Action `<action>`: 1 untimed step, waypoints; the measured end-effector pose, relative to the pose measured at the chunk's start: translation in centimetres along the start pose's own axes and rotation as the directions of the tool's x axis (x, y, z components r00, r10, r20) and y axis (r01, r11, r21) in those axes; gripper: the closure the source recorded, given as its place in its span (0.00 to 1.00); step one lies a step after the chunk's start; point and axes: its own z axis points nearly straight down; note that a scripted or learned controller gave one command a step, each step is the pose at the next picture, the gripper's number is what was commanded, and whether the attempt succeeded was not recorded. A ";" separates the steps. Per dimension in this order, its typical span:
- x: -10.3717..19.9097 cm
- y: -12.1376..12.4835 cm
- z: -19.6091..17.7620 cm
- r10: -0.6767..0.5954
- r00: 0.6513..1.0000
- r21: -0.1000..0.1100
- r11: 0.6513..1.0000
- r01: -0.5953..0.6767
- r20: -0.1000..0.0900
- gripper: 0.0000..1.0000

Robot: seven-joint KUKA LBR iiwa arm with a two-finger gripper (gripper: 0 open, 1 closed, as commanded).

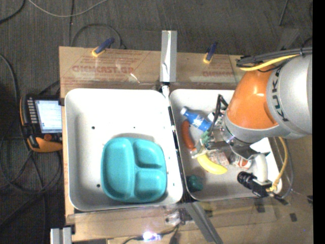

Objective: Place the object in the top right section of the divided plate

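Note:
A teal divided plate [134,170] lies in the left bin, toward its front, and its sections hold nothing. The arm reaches into the right bin, and my gripper [217,147] is low among the objects there, mostly hidden under the grey and orange wrist. Just below and left of it lies a yellow banana [210,165]. A red sausage-like object [188,134] lies along the bin's left wall. A blue and white bottle [195,119] sits behind it. A small dark teal object [195,182] rests at the front left corner.
The two white bins [81,111] sit side by side on a cardboard sheet held by clamps. A handheld pendant [43,123] lies left of the bench. A white and red item [244,160] lies by the arm, and cables hang from the wrist.

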 end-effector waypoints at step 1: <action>8.2 0.2 0.0 -0.070 0.998 0.000 0.998 0.070 0.000 1.00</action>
